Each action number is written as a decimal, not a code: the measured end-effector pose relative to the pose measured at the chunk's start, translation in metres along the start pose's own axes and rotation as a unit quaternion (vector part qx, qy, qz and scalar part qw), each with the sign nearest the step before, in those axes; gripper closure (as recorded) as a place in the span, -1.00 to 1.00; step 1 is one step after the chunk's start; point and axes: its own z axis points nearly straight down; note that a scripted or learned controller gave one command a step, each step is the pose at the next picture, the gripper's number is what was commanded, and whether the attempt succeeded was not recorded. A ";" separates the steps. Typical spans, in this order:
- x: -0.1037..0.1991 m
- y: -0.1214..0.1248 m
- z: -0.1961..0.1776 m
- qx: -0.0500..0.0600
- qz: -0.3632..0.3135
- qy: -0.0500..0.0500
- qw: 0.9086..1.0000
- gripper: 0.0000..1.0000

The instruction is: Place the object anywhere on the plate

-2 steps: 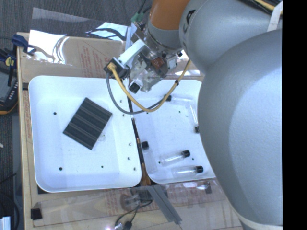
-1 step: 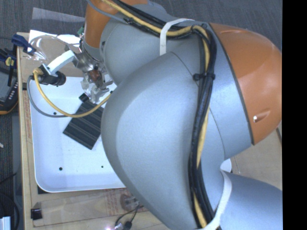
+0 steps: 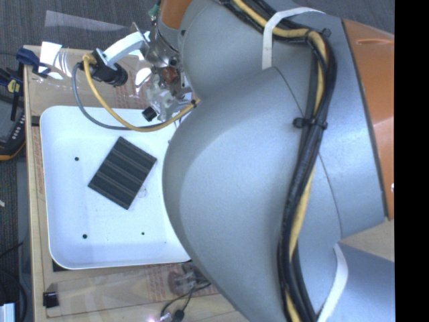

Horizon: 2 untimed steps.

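Note:
A dark, ribbed square slab [image 3: 123, 172] lies flat and turned diagonally in the left white bin [image 3: 67, 233], left of the bin's middle. It may be the plate; I cannot tell for sure. My gripper [image 3: 163, 99] hangs over the bin's far right edge, up and to the right of the slab and apart from it. Metal parts and cables crowd the gripper, and I see no object held in it. The grey arm [image 3: 268, 166] hides the bin's right side and everything to the right of it.
A yellow cable [image 3: 110, 116] loops from the wrist out over the bin's far edge. A white and black fitting [image 3: 110, 62] juts left from the wrist. Dark gear [image 3: 10, 123] and a blue clamp [image 3: 27, 58] sit at the bench's left edge. Wooden bench [image 3: 114, 287] shows along the near side.

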 end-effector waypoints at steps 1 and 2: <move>0.000 0.000 0.000 0.000 0.000 0.000 1.000 -1.00; 0.000 0.000 -0.009 -0.001 -0.002 0.000 1.000 1.00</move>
